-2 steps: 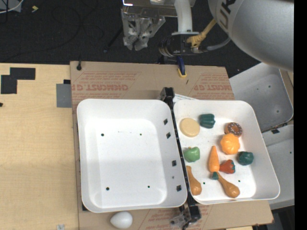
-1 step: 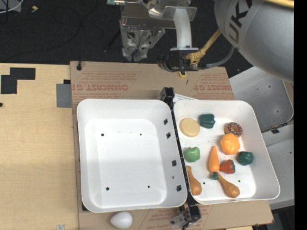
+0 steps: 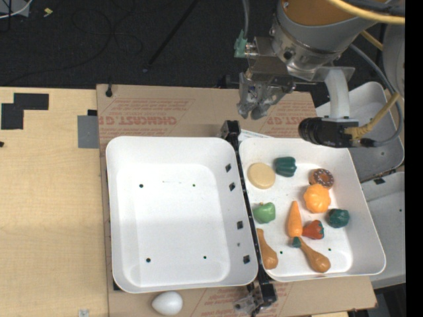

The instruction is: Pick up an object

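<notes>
Hovering above the far rim of the right bin (image 3: pixel 370 256), my gripper (image 3: pixel 256 107) has nothing visibly in its grasp, and from this slant I cannot tell how wide it stands. Everything worth picking lies in that right bin: a cream disc (image 3: pixel 261 176), a dark green pepper (image 3: pixel 285 166), a sprinkled doughnut (image 3: pixel 322 177), an orange pepper (image 3: pixel 316 199), a carrot (image 3: pixel 294 219), a green apple (image 3: pixel 264 212), and two tan drumsticks (image 3: pixel 267 250) nearer the front. My worry is the crowding; the carrot, a red pepper (image 3: pixel 312 230) and the orange pepper sit touching or just beside one another, so a descent there could nudge one piece aside or pinch two at once. Round pieces may also roll out of a closing grip. The left bin (image 3: pixel 119 177) offers no target, and a white egg (image 3: pixel 166 303) rests outside on the bench. My wrist points downward, the arm coming in from the right, poised well above the toys.
</notes>
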`<state>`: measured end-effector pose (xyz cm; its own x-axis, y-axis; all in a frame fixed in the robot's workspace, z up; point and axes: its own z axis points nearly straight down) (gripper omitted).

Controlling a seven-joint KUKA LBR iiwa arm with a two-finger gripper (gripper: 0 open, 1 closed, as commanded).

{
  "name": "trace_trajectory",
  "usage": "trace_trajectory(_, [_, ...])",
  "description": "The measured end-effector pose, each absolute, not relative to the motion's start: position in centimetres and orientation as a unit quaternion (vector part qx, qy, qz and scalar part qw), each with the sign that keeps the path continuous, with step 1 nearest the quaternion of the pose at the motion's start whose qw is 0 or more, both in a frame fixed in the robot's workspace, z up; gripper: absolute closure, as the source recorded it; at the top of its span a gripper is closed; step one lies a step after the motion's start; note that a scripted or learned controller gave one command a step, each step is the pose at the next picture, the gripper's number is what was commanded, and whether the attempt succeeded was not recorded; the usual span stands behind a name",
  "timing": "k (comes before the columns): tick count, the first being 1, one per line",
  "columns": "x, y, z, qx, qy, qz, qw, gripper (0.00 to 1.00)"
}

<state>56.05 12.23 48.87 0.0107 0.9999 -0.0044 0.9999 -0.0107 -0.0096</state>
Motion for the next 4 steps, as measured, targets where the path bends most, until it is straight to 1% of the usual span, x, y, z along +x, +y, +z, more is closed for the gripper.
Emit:
trace_trajectory(1, [59.3,10.8,54.0,-0.707,-0.707,-0.0003,-0.001,1.00])
trace_trajectory(2, [57.4,9.7,35.0,-0.707,-0.707,0.0091,0.006,1.00])
trace_trajectory(3, [58.0,7.3,32.5,-0.708,-0.706,0.0030,0.002,1.00])
trace_trajectory(4, [61.5,8.7,52.2,-0.706,-0.708,-0.0062,-0.005,1.00])
